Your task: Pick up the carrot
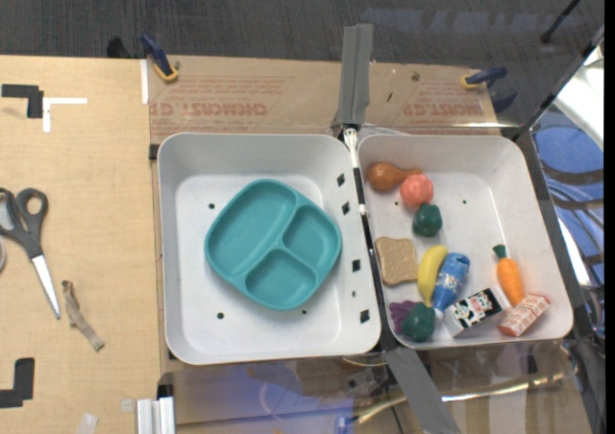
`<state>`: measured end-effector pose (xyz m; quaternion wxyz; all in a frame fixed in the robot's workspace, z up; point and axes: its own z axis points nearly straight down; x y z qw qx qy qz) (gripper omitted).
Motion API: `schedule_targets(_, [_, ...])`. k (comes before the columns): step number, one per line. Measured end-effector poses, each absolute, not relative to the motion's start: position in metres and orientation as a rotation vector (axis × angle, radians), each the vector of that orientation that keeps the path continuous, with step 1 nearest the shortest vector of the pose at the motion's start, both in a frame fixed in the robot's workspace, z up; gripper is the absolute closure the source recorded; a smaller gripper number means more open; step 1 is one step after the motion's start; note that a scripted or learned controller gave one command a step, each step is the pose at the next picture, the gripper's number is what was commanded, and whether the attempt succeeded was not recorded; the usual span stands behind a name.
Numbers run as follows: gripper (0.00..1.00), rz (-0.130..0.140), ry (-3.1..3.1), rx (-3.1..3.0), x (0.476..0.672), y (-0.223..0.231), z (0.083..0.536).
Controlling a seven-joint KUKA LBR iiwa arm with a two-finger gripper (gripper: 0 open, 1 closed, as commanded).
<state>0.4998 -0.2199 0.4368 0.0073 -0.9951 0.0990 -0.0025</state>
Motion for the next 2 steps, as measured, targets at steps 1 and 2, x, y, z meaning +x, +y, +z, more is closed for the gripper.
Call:
schedule_targets(1, [1.0,-0.015,0.308,-3.102,0.5019,-0.2187,0.4456])
schedule_targets(2, [1.0,-0.027,0.305,-3.089,0.5046,-0.217,0.4547])
